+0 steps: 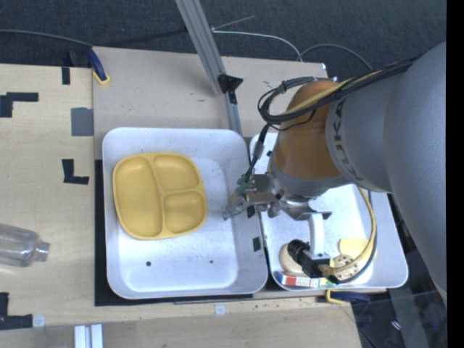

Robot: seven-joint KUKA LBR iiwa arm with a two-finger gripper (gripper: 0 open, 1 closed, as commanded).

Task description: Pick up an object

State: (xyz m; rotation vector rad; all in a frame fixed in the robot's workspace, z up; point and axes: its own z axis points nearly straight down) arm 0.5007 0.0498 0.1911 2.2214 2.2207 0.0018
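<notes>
A pale wooden bench top (43, 194) (marked with black tape pieces (70, 171)) sits against dark grey carpet (87, 9).

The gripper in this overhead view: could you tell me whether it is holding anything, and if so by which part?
It cannot be told. The gripper sits low over the seam between the two bins, beside the yellow divided plate, and nothing is visibly held.

A pale wooden bench (43, 158) is carrying two shallow white bins side by side, the left bin (174, 270) and the right bin (388, 263) touching along their inner walls. A clear plastic bottle (20, 245) is lying on its side on the bench near the left edge, well apart from the bins. Black tape marks (71, 171) are sitting on the wood beside the left bin.
</notes>
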